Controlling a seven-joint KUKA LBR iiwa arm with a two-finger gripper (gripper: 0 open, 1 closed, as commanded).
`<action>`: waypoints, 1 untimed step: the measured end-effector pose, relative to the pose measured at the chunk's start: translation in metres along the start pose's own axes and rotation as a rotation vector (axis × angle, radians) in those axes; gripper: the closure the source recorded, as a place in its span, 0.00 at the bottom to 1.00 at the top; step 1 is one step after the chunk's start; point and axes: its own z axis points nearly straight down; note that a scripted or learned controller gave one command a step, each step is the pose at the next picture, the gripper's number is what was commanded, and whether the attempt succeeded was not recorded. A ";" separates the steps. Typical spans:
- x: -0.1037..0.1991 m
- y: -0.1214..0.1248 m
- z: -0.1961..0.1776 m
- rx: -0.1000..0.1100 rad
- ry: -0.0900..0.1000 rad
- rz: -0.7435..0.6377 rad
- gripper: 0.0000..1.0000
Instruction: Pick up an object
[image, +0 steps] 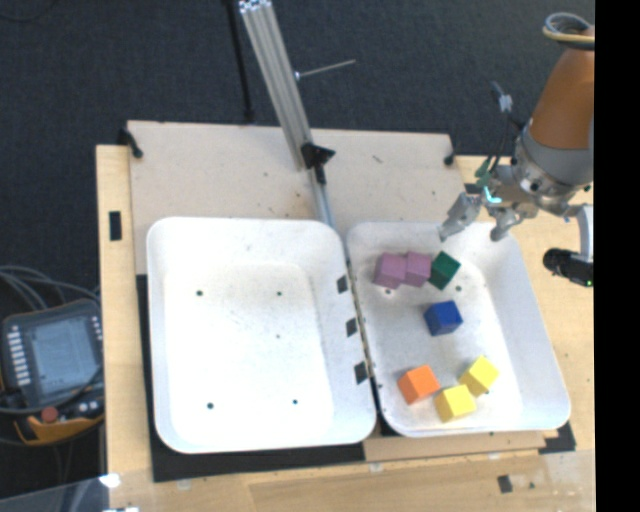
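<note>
Nothing picked yet: our gripper (478, 222) hangs spread open and empty above the right bin's (535, 330) far rim. Nearest candidate, the green cube (445, 270), sits on the bin floor touching the pink blocks (403, 269); descent, grasp and lift all remain.

A robotics lab: a wooden bench (115, 300) on dark carpet, an aluminium camera mast (285, 90), and a teach pendant (50, 360).

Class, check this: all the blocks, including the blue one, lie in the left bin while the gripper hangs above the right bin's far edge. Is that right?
Not quite. The camera view shows the blocks, including the blue block, in the right bin, not the left bin. The gripper does hang above the right bin's far edge.
</note>
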 end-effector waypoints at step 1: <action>0.000 0.001 -0.003 -0.004 -0.002 -0.002 0.00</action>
